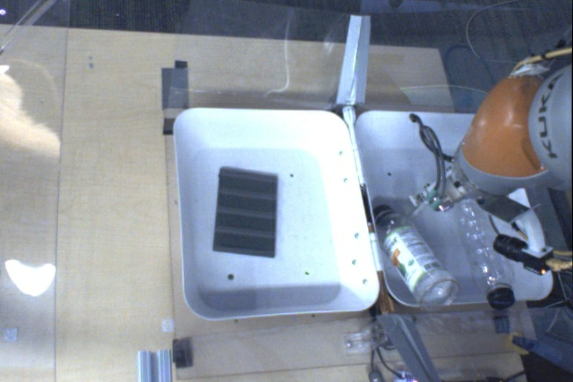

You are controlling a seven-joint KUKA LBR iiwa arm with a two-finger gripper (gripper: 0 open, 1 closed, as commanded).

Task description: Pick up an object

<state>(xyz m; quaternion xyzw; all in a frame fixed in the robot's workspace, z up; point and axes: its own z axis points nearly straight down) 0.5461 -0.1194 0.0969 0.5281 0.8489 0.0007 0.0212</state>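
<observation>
We see the gripper [436, 199] low in the right bin [385, 139], but we cannot tell its state, because the orange wrist hides much of it. The labelled bottle [414, 257] lies just below and a little left of it, its long axis running from upper left to lower right. A second, clear bottle [481, 250] lies just at its right. We count two bottles, and one dark ribbed block [245, 211] far left in the left bin [192, 219].

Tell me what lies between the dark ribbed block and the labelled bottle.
In the camera view: bare white floor of the left bin, then the two bins' adjoining rims, between block and bottle.
</observation>
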